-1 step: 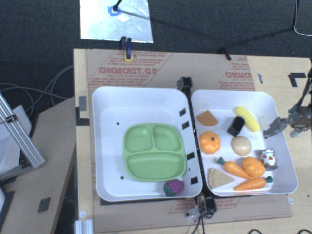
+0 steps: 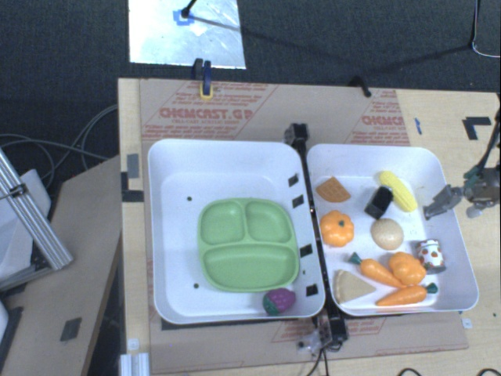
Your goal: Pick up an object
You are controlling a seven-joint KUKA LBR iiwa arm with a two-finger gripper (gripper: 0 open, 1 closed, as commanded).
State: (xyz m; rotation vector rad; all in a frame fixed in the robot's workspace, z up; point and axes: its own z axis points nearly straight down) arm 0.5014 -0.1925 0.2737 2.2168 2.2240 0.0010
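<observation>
The gripper (image 2: 463,200) hangs over the right rim of the right bin (image 2: 352,165), carrying nothing we can see. We cannot tell whether it is spread or pressed together. Closest to it, just to its left, lies a yellow piece (image 2: 398,191), its long axis running from far left to near right. A black block (image 2: 379,203) touches its left side, tilted the other way, far right to near left. Nearer to us sit a beige ball (image 2: 387,233) and, to the left, a pumpkin (image 2: 337,229), with a waffle (image 2: 333,189) farther back. By the near wall, one carrot (image 2: 376,271) points near right, its green top at far left. A second carrot (image 2: 403,295) lies almost left to right, green top at right. An orange pepper (image 2: 407,267) rests between them, with a pale wedge (image 2: 354,286) to the left and a small white can (image 2: 430,255) to the right. The left bin (image 2: 176,210) holds a green plate (image 2: 249,243), with a purple bunch (image 2: 279,301) at the plate's near edge.
</observation>
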